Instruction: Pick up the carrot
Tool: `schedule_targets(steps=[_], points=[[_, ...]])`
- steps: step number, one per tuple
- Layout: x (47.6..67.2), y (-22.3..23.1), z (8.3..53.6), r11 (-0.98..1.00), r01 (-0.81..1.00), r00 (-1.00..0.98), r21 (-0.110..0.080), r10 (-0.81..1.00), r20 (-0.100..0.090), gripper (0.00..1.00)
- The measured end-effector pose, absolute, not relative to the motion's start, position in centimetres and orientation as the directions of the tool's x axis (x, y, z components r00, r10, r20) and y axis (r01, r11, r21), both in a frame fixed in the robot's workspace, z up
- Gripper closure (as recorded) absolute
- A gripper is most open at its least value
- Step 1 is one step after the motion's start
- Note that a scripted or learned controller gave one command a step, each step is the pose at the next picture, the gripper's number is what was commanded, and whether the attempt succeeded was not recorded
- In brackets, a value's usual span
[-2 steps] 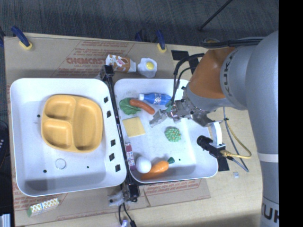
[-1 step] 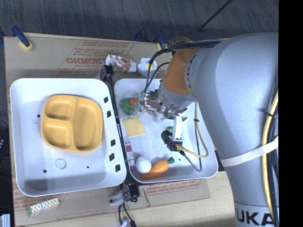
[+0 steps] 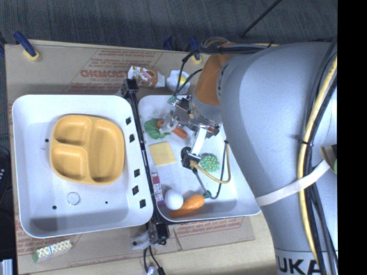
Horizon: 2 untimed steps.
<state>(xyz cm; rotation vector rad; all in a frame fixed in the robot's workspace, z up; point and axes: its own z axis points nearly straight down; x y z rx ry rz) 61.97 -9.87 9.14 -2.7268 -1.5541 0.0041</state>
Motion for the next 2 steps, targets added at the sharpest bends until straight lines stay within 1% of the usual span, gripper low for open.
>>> schedule_targets(steps=[1,2], points=[[62.0,-9.8,10.1,-0.503,0.864,0.503,-0.008,0.864,-0.001,1.00],[56.2,-13.4,26.0,-0.524,0.852,0.524,-0.003,0.852,-0.001,1.00]])
